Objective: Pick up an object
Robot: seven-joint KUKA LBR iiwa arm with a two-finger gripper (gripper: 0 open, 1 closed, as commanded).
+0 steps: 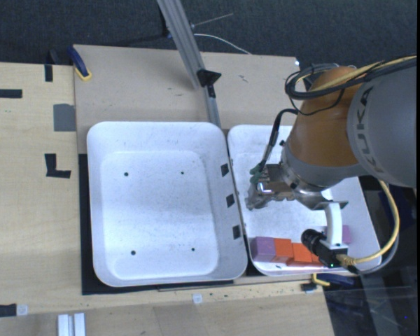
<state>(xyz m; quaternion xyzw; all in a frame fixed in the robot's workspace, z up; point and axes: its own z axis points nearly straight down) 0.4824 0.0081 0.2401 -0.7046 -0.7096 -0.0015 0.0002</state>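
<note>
the arm reaches in from the right over the right bin (266,142), its hand (260,191) hanging low near that bin's left wall; whether it is released or clenched i cannot tell. a purple block (264,248) and an orange block (294,252) lie touching, side by side, in the near part of the right bin. together they form a row whose long axis runs left to right along the bin's near wall. the left bin (157,201) sits beside it on the counter (28,208).

White bins (154,201) hold a purple block (264,248) and an orange block (294,252).
</note>
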